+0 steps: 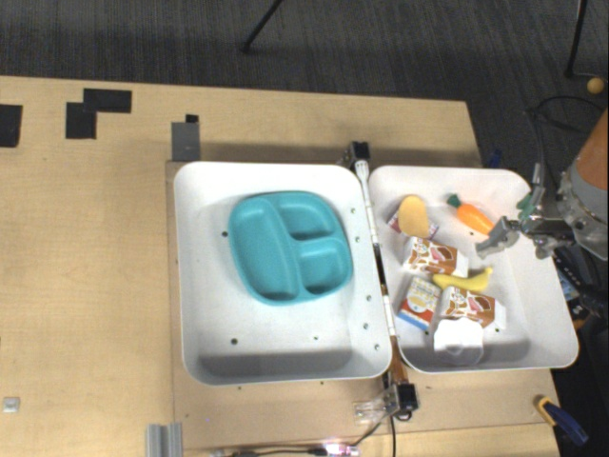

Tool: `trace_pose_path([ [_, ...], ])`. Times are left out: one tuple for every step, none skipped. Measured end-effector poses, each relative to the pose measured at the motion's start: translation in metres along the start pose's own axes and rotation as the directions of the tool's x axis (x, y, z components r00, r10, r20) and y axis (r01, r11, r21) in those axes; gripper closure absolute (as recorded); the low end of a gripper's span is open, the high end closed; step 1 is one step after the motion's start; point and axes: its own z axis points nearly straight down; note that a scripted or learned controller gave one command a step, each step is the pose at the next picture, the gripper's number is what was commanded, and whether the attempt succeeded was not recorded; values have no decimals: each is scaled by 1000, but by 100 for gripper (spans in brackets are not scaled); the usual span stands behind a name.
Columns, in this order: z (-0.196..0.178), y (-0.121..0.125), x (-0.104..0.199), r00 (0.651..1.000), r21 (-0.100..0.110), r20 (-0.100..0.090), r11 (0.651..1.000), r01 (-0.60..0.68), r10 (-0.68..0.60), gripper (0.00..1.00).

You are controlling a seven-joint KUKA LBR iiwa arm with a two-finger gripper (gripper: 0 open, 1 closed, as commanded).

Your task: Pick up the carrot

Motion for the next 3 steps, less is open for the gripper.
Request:
trace_pose_path([
  [48,92,-30,984,0,2,984,176,-176,0],
  [166,145,-57,982,2,-7,982,187,-187,0],
  [151,149,-57,981,-9,1,981,194,-194,100],
])
